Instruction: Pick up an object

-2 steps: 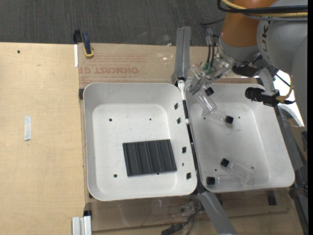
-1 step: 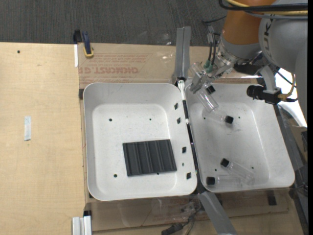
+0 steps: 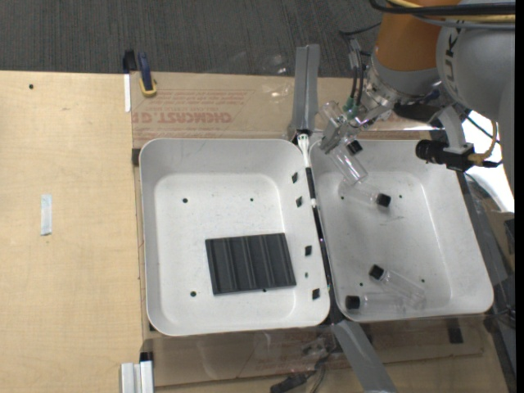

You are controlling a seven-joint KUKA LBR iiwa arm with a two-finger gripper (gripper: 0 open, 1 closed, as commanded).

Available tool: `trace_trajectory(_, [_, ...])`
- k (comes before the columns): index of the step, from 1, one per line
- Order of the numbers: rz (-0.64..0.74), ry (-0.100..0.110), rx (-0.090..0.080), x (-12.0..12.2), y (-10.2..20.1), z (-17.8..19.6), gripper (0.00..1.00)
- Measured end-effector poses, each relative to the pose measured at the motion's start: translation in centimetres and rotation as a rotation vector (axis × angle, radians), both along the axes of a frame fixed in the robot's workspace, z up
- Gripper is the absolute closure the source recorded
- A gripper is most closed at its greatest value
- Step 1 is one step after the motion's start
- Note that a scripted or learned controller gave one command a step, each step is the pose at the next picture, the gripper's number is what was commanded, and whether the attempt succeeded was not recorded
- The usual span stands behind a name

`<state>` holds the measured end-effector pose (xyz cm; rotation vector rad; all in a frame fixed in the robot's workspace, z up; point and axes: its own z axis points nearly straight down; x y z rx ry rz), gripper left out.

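Note:
A dark ribbed rectangular pad (image 3: 250,263) lies flat in the left bin (image 3: 164,219). The right bin (image 3: 458,244) holds clear plastic pieces with black caps. One clear piece (image 3: 352,169) lies near the bin's back left, right under my gripper (image 3: 337,131). Another clear piece (image 3: 399,285) lies near the front wall. A small black-capped bit (image 3: 382,201) sits mid-bin, and a black bit (image 3: 352,303) rests in the front left corner. My gripper hangs over the back left corner of the right bin, close to the first clear piece; whether it touches the piece is unclear.
The grey arm with its orange band (image 3: 417,15) fills the top right. A black bracket (image 3: 442,151) juts out over the right bin's back edge. A cardboard sheet (image 3: 196,109) lies behind the bins, and the wooden bench (image 3: 65,219) extends left.

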<state>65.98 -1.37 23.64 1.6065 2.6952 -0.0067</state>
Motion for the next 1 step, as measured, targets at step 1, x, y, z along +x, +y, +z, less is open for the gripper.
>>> trace_trajectory(1, [-0.206,0.004,0.004,-1.46,-2.72,-0.12,1.0])
